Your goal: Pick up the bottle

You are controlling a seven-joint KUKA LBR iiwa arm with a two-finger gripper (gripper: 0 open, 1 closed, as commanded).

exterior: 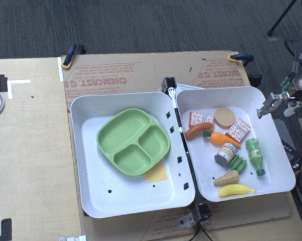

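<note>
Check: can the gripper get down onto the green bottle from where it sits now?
Probably yes. The gripper sits at the right bin's right rim, and the green bottle lies flat on that side, nothing on top. The green pieces just left of it may crowd one finger.

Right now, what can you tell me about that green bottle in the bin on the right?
The green bottle looks like a small plastic toy with a pale label around its middle. It lies on its side on the floor of the right bin, near the right wall, neck toward the near edge. The green vegetable lies just left of it; whether they touch is unclear. Nothing grips it.
</note>
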